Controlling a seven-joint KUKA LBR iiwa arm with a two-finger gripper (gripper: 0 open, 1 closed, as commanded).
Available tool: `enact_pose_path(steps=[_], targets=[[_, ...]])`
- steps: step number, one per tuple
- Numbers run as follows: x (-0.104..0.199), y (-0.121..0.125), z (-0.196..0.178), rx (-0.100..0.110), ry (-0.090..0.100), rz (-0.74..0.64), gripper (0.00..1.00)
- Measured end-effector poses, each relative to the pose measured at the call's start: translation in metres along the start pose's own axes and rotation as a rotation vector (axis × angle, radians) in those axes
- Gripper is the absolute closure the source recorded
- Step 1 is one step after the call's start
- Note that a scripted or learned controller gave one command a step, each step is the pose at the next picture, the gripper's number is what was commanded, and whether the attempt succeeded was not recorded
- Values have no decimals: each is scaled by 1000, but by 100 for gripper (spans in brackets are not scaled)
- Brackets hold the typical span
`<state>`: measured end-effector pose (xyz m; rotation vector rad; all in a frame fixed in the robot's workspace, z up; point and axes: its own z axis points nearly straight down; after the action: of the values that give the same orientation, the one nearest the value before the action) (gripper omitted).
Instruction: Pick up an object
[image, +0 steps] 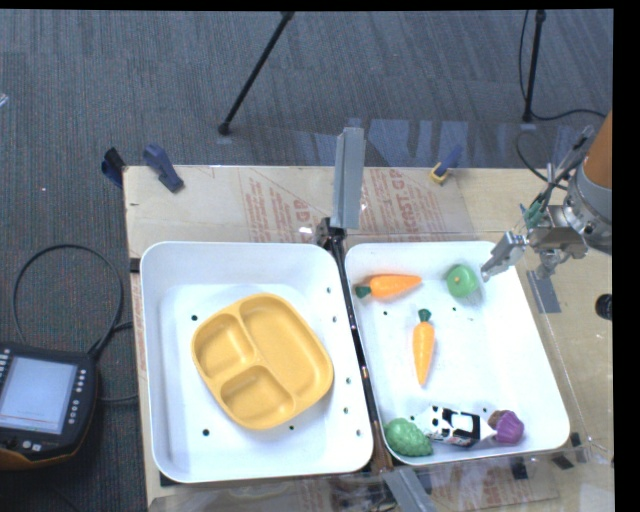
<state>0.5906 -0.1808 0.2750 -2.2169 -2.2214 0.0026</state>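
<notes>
My gripper (518, 288) hangs open over the right bin's (540, 350) far right rim, with nothing between its fingers. A green round fruit (461, 281) lies just left of the nearer fingertip. An orange carrot (390, 286) lies crosswise at the bin's far left. A second carrot (424, 345) lies lengthwise in the middle. Along the near wall sit a green leafy piece (407, 437), a black-and-white toy (456, 426) and a purple piece (508, 428).
The left bin (165, 300) holds a yellow divided plate (262, 358). A grey upright post (349, 180) stands behind the seam between the bins. A pendant with a screen (40, 395) lies on the floor at the left. Cables trail at the far right.
</notes>
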Motion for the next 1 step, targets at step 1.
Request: enact_pose_path(steps=[1], targets=[[43,4,104,11,2,31,0]])
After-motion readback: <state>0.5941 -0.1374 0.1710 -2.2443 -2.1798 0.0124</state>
